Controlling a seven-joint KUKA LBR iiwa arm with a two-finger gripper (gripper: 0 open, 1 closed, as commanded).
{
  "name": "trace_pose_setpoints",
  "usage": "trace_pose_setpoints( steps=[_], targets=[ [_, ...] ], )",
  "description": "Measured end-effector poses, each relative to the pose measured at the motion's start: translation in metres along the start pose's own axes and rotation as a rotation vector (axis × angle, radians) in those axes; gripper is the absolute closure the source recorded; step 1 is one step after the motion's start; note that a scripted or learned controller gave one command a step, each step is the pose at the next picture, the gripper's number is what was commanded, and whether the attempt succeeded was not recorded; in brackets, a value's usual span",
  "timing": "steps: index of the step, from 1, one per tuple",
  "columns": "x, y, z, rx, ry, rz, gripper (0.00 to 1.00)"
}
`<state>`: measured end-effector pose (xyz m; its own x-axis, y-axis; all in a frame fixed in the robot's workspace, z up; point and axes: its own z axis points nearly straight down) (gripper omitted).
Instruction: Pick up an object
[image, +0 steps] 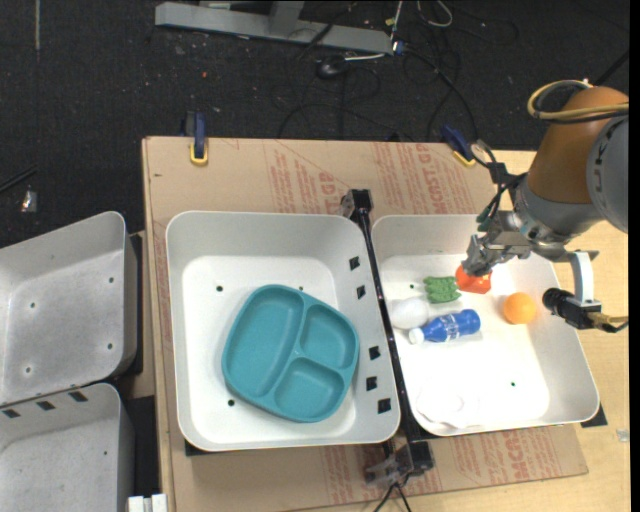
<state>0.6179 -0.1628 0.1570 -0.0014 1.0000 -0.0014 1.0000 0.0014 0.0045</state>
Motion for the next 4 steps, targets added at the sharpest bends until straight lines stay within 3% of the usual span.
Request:
trace_pose_setpoints(
  steps=[2, 3, 4],
  targets=[
    [-0.016, 0.013, -0.100, -0.002, -0.001, -0.002, 1.00],
    [-0.016, 0.014, -0.111, 0.002, 0.000, -0.001, 1.00],
    [0.036, 0.018, -0.115, 0.004, 0.002, -0.006, 1.00]
  ],
)
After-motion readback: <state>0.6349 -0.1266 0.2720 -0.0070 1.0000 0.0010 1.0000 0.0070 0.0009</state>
